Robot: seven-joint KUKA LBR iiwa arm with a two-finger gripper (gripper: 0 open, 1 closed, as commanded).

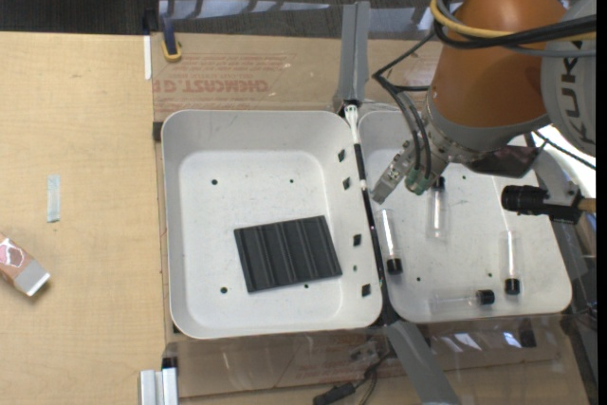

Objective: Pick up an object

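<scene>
Arm (503, 62) is reaching in from the right, orange band sitting over the top of the right bin (531, 303). Hand (403, 177) is hanging low at that bin's upper left corner, just beside the divider between the two bins. Can't tell whether the hand is wide or narrow: it's small, blurred and partly under the wrist. Nothing is visibly sitting in it.

Right bin is holding several clear tubes with black caps. One tube (389, 242) is lying along the left wall, just below the hand, cap toward the camera. A second tube (437, 209) is lying near the middle, close to the hand on its right. A third tube (510, 263) is standing further right, cap at the near end. A fourth tube (460, 301) is lying crosswise along the near wall, hard to make out against the white.

Left bin (190, 204) is carrying one dark ribbed slab (287, 253), lying flat and slightly skewed, near the bin's centre toward the near side, well apart from the hand.

On the surface (76, 109) left of the bins: a small grey strip (53, 199) and, at the frame edge, a reddish-and-white packet (21, 266). Cardboard (247, 76) is lying under the bins.
</scene>
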